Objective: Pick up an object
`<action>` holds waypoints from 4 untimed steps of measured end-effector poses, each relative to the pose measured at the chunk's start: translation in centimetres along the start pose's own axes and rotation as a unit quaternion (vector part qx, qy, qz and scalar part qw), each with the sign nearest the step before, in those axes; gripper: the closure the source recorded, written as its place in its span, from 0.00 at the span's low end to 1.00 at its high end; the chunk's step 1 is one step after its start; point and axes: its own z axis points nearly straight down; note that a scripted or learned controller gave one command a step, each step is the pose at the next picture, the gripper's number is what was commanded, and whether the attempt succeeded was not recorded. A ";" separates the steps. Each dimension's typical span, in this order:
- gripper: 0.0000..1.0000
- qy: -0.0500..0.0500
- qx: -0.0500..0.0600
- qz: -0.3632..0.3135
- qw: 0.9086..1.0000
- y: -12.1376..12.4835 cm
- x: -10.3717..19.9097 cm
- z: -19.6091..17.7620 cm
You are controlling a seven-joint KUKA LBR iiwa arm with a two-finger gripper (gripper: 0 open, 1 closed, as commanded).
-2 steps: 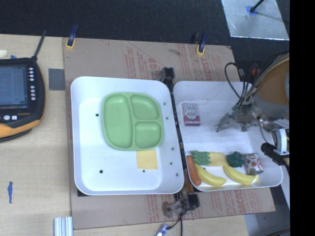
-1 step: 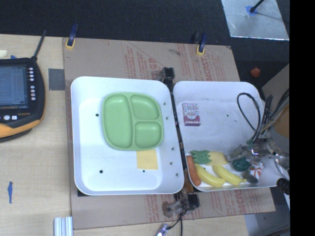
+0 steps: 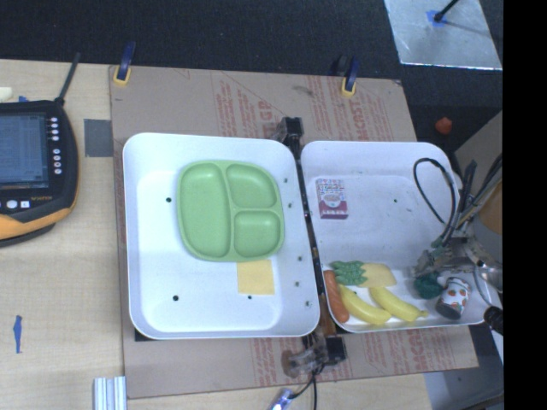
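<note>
My gripper [image 3: 439,261] hangs low over the right bin's [image 3: 385,165] lower right corner, with black cables looping above it. Just below it lie a teal object [image 3: 426,287] and a small white-and-orange toy [image 3: 454,296]. Along the bin's front wall lie two yellow bananas [image 3: 382,304], an orange carrot [image 3: 335,296] and a green leafy piece [image 3: 349,272]. A red-and-white packet [image 3: 332,198] rests near the bin's left wall. Whether the gripper touches the teal object is unclear.
The left bin [image 3: 149,229] holds a green divided plate [image 3: 229,209] and a yellow square slice [image 3: 255,277]. A tablet controller [image 3: 30,173] lies on the bench at far left. Clamps join the bins at the back [image 3: 292,130] and front [image 3: 318,353].
</note>
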 end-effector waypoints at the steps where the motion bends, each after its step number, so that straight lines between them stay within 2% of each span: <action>1: 1.00 0.000 -0.001 0.002 1.000 0.1 7.9 -10.3; 2: 1.00 0.000 -0.001 0.002 1.000 9.5 10.1 -13.5; 3: 1.00 0.000 0.000 0.002 1.000 13.1 16.7 -13.3; 4: 1.00 0.000 0.000 0.002 1.000 15.3 21.9 -13.2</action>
